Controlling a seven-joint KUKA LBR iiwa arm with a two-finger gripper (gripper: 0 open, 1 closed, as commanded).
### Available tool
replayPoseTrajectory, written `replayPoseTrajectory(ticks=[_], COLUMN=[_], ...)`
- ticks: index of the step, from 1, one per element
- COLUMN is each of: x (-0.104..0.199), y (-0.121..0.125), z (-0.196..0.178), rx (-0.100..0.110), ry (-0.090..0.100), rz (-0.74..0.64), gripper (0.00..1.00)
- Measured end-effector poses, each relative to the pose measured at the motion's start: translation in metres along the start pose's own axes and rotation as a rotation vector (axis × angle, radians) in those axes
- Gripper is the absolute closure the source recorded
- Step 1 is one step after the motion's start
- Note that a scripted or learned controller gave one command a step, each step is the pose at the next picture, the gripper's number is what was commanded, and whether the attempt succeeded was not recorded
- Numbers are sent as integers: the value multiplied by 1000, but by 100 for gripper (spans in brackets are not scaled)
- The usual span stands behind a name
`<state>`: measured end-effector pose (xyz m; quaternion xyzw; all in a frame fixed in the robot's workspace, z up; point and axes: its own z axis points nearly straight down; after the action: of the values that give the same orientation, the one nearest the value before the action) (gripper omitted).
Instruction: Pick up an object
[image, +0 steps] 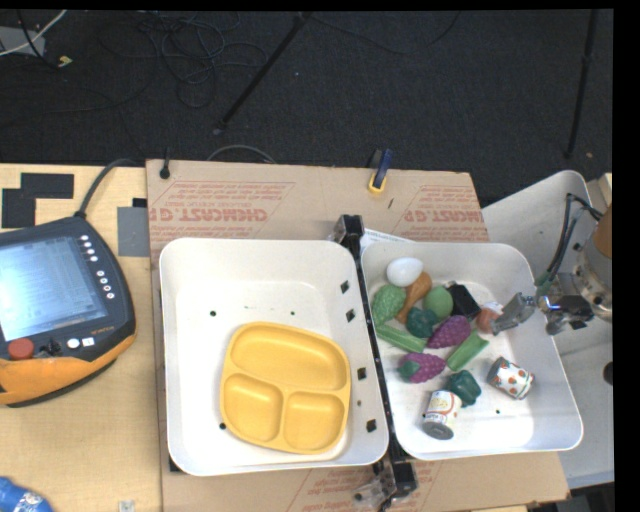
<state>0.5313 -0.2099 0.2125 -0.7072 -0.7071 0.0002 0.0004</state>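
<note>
**A:** Where does the gripper (515, 310) stand, and what is it doing?

**B:** It reaches in over the right bin (545, 425) near that bin's right rim, just above the heap of toy food. Whether it is wide or narrow I cannot tell; it is small and grey against the white. Nothing visibly sits in it.

**A:** So nothing is picked yet. What lies nearest?

**B:** A small reddish piece (487, 319) just beside the tip, then a green pepper-like stick (466, 350) and a purple grape bunch (449, 331). Any of these could serve as the object. The crowd is tight, likely tipped in loose, so a neighbour may get nudged.

**A:** And further out?

**B:** A white egg (404, 271) and an orange carrot (415, 295) toward the back, and two little cans, one spotted (510, 378), one lying near the front (440, 413). Their labels are too small to read.

**A:** The left bin (200, 275)?

**B:** It holds a yellow divided tray (285, 386), flat, probably as a drop-off place.

**A:** Any writing?

**B:** The cardboard (240, 205) under the bins carries red print, upside down from here; I cannot read it with confidence. A teach pendant (60, 300) rests at far left, its screen text illegible.
</note>
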Motion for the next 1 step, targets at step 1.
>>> replayPoseTrajectory(ticks=[1], x=[71], y=[-12], z=[-5], rx=[3], ry=[4], rz=[-6], gripper=[0])
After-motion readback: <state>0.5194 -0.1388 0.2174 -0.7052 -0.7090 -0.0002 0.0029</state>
